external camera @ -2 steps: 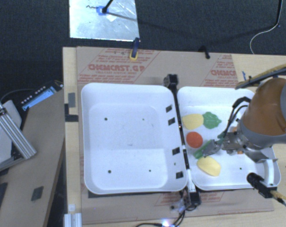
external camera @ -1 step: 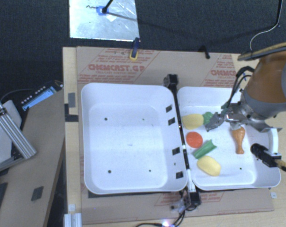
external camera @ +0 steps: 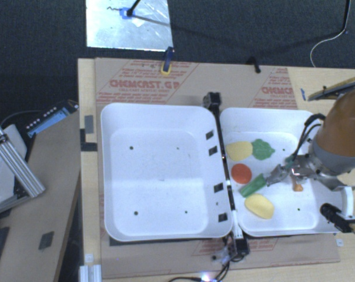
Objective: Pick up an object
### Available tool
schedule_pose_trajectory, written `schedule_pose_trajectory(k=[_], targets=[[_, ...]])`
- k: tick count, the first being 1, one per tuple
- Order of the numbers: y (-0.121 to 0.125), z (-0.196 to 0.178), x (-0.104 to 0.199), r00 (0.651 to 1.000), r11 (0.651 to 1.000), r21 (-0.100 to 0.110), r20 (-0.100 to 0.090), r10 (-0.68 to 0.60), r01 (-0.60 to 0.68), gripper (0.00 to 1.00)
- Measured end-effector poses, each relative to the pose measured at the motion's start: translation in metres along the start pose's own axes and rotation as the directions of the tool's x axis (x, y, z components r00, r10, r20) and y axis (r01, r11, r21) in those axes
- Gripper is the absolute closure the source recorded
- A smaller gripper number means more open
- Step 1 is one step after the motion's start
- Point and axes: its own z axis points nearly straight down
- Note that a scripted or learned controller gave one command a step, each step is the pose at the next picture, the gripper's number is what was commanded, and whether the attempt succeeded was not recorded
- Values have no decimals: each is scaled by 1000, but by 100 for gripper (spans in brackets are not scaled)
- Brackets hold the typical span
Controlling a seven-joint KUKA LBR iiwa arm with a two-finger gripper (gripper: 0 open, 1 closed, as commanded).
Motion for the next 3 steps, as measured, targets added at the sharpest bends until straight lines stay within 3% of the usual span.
schedule_pose_trajectory(k=[1, 2, 3], targets=[[-26, 38, 59, 1000, 1000, -5, -5, -10, 10, 0], [32, 36, 70, 1000, 1000, -13, -1, -11, 11, 0], [30, 26, 69, 1000, 1000, -10, -2, -8, 8, 100]])
